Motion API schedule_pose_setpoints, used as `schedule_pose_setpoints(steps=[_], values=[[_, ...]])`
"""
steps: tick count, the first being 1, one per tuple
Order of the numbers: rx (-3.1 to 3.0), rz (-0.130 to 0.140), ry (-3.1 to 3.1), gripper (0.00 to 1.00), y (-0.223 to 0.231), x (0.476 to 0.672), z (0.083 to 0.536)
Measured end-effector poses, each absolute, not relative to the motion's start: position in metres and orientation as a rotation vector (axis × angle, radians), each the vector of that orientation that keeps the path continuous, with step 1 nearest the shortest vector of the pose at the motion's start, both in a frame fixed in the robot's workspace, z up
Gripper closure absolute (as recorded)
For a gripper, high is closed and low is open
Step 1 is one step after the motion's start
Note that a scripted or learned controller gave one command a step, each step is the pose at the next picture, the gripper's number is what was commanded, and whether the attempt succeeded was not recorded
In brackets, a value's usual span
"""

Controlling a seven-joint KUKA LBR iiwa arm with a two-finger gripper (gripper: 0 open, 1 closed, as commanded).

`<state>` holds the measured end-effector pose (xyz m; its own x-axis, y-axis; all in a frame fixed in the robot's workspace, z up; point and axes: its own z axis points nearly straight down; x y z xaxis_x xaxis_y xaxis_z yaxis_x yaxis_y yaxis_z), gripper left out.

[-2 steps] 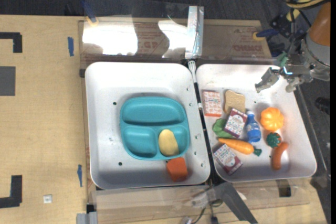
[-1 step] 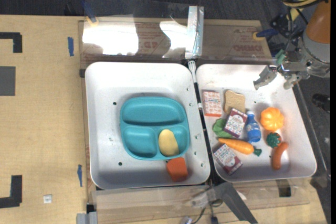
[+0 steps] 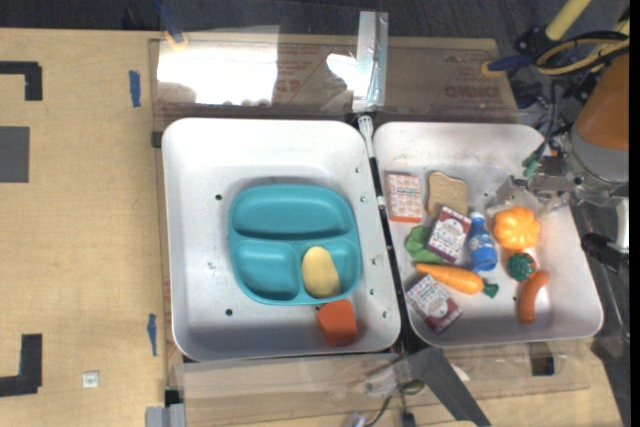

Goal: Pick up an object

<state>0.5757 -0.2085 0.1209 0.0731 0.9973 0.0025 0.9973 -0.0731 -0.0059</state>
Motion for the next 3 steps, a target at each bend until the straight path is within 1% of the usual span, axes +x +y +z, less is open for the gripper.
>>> schedule_pose_setpoints(steps=[1, 2, 3], values=[[-2.174, -0.025, -2.264, 0.00, -0.207, 0.564, 0.090], [-2.175, -0.030, -2.267, 1.00, -0.206, 0.565, 0.101], [-2.007, -0.003, -2.422, 1.00, -0.167, 0.633, 0.120]])
